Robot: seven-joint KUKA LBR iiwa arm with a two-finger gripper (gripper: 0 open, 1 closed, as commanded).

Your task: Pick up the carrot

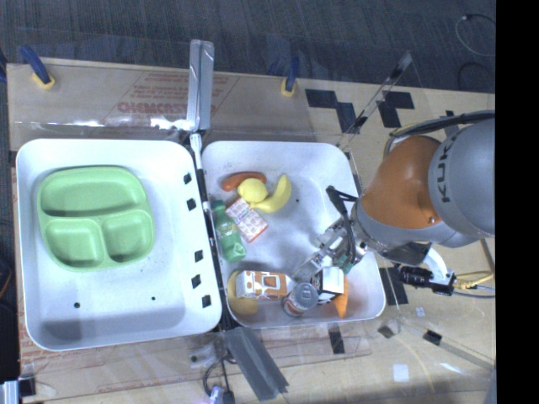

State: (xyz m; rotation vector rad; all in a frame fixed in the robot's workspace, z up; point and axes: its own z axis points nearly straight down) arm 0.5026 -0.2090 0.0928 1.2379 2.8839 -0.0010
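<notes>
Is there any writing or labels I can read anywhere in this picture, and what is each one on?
Red lettering on the cardboard sheet behind the bins: too blurred to read.
Print on the small checked packet in the right bin: too small to read.
Label on the orange and white carton: too blurred to read.
Marking on the arm: unreadable.

A green divided tray (95, 217) is seen in the left white bin (34, 310). In the right bin (312, 154), a banana (278, 194), a lemon (251, 191), a green bottle (228, 236), a small carton (261, 285) and a can (301, 297) are scattered.
</notes>
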